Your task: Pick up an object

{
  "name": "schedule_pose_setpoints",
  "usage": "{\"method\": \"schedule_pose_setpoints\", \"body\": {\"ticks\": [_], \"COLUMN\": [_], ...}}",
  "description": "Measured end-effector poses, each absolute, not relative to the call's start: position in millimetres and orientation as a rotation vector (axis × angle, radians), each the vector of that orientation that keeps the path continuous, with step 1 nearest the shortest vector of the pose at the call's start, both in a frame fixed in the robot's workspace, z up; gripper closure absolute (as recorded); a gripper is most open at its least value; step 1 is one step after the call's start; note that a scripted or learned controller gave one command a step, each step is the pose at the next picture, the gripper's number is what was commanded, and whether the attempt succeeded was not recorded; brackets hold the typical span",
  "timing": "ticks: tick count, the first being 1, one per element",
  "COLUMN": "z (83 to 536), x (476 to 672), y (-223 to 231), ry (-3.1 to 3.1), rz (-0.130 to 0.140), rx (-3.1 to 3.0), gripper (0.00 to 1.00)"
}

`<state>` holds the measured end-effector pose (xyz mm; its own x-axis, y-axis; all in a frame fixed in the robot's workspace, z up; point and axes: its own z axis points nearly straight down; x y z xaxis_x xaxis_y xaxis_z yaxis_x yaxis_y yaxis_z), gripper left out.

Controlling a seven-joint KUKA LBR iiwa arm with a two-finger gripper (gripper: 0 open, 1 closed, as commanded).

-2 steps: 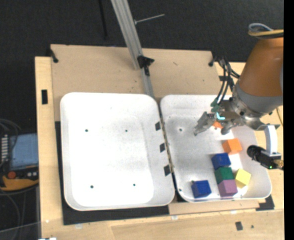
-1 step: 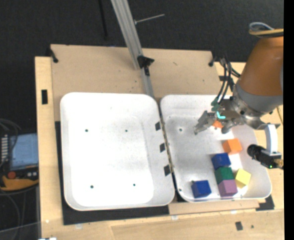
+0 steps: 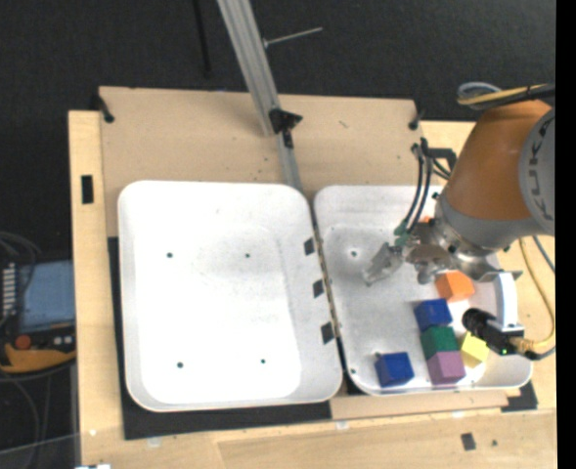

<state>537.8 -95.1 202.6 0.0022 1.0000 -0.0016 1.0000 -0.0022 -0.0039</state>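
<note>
From where I stand, the big grey robot arm with the orange band (image 3: 498,179) runs off the right side, so I see only part of it. It covers the far right corner of the right shallow white plastic bin (image 3: 366,198). The small orange block (image 3: 455,285) peeks out from under the wrist, and its top is hidden. The small yellow block (image 3: 474,352) is partly hidden by a piece of the robot too. The hand (image 3: 402,267) hangs over the middle of the right bin. It is spread open, with bare white bin floor in the gap and nothing pinched. On the light brown wooden tabletop (image 3: 170,125) I count two bins; the other is the left shallow white plastic bin (image 3: 219,291), just beside the first. I count six blocks, all in the near right corner of the right bin: the orange one, the yellow one, one green block (image 3: 440,341), one purple block (image 3: 447,365) and two blue blocks. One blue block (image 3: 432,315) sits just under the orange one. The other blue block (image 3: 394,368) sits a little apart, by the near rim.
</note>
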Motion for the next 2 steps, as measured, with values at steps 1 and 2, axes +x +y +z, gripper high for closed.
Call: {"method": "schedule_pose_setpoints", "body": {"ticks": [1, 2], "z": [152, 99], "x": [537.0, 536.1], "y": [-86, -88], "ry": [-2.214, -2.217], "rz": [0.007, 0.007], "rx": [-2.225, -2.223], "gripper": [0.00, 0.00]}}
